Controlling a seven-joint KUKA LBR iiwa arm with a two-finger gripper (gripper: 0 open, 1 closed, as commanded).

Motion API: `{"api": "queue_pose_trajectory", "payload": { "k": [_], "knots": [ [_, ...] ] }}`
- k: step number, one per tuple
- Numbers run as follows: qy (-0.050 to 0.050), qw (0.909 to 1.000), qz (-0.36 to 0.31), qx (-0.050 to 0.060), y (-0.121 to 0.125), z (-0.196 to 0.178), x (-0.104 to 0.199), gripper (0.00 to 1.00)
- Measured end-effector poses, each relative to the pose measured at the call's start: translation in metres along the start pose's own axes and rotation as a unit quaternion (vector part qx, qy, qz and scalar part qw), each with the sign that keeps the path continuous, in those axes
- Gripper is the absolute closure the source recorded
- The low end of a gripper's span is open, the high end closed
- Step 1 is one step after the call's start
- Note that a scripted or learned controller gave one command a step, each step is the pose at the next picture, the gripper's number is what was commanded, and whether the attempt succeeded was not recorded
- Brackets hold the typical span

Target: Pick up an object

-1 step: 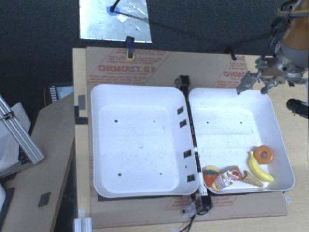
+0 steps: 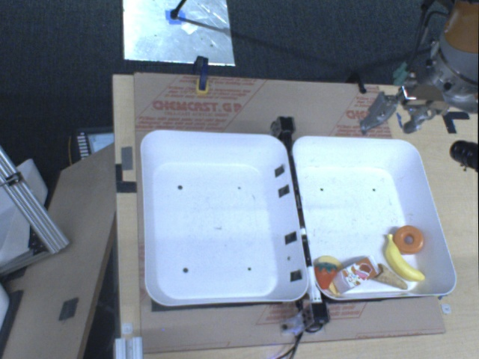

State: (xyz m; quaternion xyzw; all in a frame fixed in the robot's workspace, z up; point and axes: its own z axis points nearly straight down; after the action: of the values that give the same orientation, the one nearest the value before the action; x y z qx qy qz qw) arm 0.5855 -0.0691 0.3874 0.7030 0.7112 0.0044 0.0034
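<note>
Your tool [image 2: 394, 115] hangs over the brown board of the counter [image 2: 224, 103], just beyond the far right corner of the right bin [image 2: 352, 155]. Its two fingers stand apart with nothing between them; one grey finger [image 2: 378, 114] points down and to the left, the other sits close under the wrist. The arm [image 2: 456, 43] reaches in behind it, its orange band showing at the upper right.

Everything you could pick lies well apart from the tool, at the opposite, near edge of that same right bin. Straight down from the tool, against the near wall, you see a yellow banana [image 2: 402, 260], and touching its upper end an orange doughnut-shaped ring [image 2: 409, 238]. Further to the left of these sits a small red-and-white packet [image 2: 355, 274], with a brown wedge-shaped piece [image 2: 391, 279] between it and the banana. At the bin's near left corner, farthest from the tool, lies a round orange and yellow item [image 2: 327, 269], touching the packet.

The left bin [image 2: 217, 215] lies farther to the tool's left.
</note>
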Motion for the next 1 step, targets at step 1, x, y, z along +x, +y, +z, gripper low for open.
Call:
{"api": "queue_pose_trajectory", "payload": {
  "k": [1],
  "knots": [
    [0.001, 1.0, -0.001, 0.0, -0.0723, -0.101, 0.0692, 0.0]
  ]
}}
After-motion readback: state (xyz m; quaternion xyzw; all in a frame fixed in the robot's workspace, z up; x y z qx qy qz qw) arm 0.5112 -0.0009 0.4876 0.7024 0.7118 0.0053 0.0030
